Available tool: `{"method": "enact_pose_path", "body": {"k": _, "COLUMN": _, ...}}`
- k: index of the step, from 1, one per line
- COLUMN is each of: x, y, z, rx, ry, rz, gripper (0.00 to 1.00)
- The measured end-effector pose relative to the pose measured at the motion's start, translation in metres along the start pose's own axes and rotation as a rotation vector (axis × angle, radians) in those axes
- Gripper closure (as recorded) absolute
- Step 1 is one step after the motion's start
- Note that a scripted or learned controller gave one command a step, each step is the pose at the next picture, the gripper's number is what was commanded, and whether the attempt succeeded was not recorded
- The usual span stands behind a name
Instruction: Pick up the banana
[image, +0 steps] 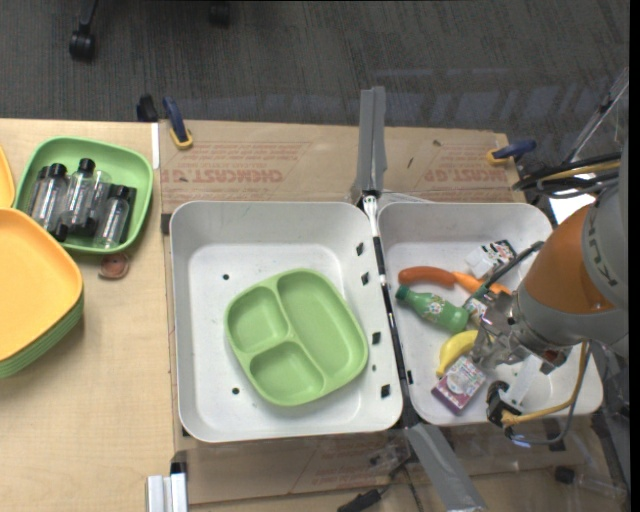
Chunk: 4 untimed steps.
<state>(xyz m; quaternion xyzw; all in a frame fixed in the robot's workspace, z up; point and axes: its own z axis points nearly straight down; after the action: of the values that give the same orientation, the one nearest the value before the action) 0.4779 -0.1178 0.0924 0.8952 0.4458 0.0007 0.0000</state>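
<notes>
The yellow banana (456, 350) lies in the right bin (430, 225), below a green bottle (434, 308) and above a purple packet (459, 384). My gripper (488, 338) hangs low over the bin just right of the banana's upper end, close to it. The wrist body hides the fingers, so contact with the banana cannot be made out. The arm with its orange band (570, 262) comes in from the right.
An orange carrot (436, 277) and a small printed packet (494, 255) lie toward the right bin's back. The left bin (200, 300) holds a green divided plate (294, 336). On the bench at left stand a green tray of bottles (84, 194) and stacked orange plates (35, 295).
</notes>
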Motion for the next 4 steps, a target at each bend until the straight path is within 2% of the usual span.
{"method": "enact_pose_path", "body": {"k": 1, "x": 0.007, "y": -0.005, "z": 0.000, "rx": 0.000, "ry": 0.000, "rz": 0.056, "gripper": 1.00}}
{"method": "enact_pose_path", "body": {"k": 2, "x": -0.033, "y": 0.030, "z": -0.023, "rx": 0.005, "ry": -0.005, "rz": 0.269, "gripper": 1.00}}
{"method": "enact_pose_path", "body": {"k": 3, "x": -0.035, "y": 0.024, "z": 0.002, "rx": 0.007, "ry": -0.006, "rz": 0.320, "gripper": 1.00}}
{"method": "enact_pose_path", "body": {"k": 4, "x": -0.014, "y": 0.008, "z": 0.002, "rx": 0.006, "ry": -0.005, "rz": 0.297, "gripper": 1.00}}
